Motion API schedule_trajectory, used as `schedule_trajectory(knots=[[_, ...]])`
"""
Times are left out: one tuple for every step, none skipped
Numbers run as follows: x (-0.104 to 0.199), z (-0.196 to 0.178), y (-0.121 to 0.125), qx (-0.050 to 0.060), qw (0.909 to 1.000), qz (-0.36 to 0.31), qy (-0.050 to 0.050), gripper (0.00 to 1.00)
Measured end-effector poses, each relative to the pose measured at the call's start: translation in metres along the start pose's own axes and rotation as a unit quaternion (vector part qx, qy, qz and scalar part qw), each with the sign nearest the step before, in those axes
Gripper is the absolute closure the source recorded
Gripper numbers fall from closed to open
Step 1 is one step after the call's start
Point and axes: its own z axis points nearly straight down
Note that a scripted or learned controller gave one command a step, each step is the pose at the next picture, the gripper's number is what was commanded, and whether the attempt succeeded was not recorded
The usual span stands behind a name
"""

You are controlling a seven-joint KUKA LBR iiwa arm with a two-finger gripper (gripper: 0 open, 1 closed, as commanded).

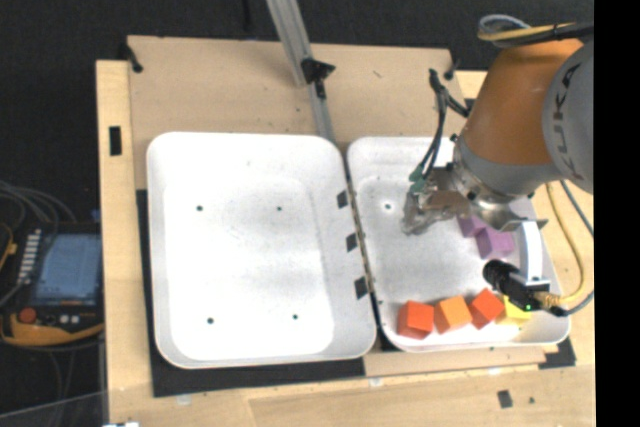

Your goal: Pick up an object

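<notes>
Blocks sit along the near edge of your right bin (395, 165): a red-orange cube (415, 319), a paler orange cube (453, 313) touching it, and a red block (487, 306) tilted against a yellow-green piece (517, 311). A matte purple block (490, 237) lies just beside your gripper (418, 215), which hangs low over the smooth white plastic; whether it is spread or closed, you cannot tell. The left bin (245, 245) has rounded corners.
</notes>
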Motion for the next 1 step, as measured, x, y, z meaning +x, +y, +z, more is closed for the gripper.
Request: schedule_trajectory(knots=[[0.0496,0.0126,0.0093,0.003,1.0000,0.001,0.000,1.00]])
